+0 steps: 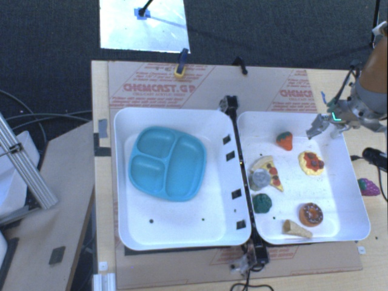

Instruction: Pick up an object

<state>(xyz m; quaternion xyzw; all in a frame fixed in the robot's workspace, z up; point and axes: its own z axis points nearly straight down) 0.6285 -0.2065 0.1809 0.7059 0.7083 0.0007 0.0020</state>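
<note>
Where bins sit, brown bench (157, 86)

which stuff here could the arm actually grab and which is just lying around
Candidates to pick, all in the right bin: strawberry, round pizza, pizza slice, grey lump, green lump, donut, tan wedge. The gripper is at that bin's far edge.

Lying about: blue divided plate in the left bin, purple toy outside the bins.

Toy foods (312, 163) in right bin (345, 180), end effector (326, 128) above.
</note>
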